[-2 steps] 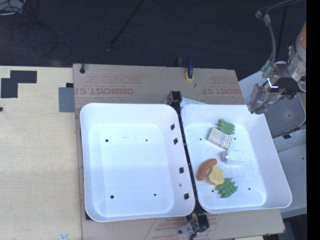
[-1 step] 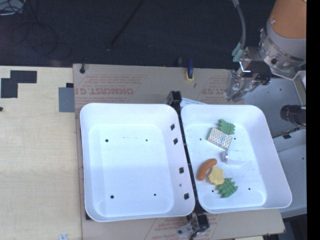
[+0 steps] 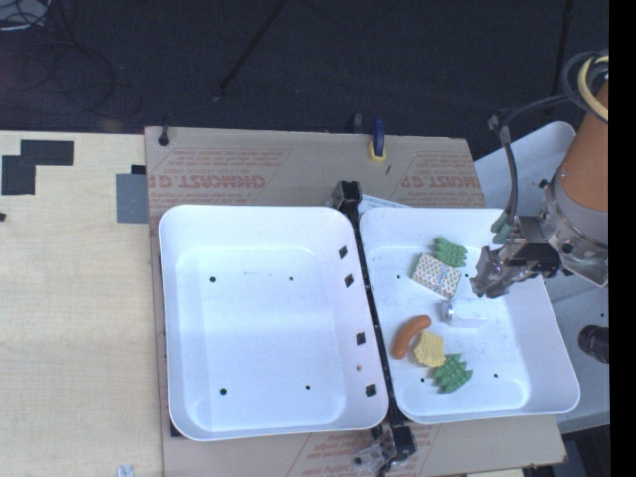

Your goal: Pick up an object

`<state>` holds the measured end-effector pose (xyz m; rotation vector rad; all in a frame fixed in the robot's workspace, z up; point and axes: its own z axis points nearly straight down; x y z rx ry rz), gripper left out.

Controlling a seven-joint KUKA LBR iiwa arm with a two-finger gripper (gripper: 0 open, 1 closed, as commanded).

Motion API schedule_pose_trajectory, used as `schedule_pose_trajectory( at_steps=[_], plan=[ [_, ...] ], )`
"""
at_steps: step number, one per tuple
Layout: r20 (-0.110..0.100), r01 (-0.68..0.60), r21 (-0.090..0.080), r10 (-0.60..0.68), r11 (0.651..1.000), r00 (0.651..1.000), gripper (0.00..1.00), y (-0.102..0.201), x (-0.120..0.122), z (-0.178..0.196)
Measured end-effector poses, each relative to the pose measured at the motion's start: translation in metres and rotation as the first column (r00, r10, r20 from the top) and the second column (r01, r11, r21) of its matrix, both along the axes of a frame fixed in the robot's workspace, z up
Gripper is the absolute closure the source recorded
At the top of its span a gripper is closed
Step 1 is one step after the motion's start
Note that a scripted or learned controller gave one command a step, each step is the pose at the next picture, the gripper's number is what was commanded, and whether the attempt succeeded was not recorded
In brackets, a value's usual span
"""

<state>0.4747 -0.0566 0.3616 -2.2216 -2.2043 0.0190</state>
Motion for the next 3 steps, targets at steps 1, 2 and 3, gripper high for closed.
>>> schedule_pose_trajectory(
  at_steps=[1,2,3],
  plan=[
    [0.018,-0.017,0.001,0.017,1.0,1.0,1.0,0.081,0.031,0.034],
    [0.014,-0.013,0.001,0.013,1.0,1.0,1.0,0.12,0.0,0.044],
    [0.01,-0.011,-0.001,0.011,1.0,1.0,1.0,0.118,0.001,0.053]
  ],
)
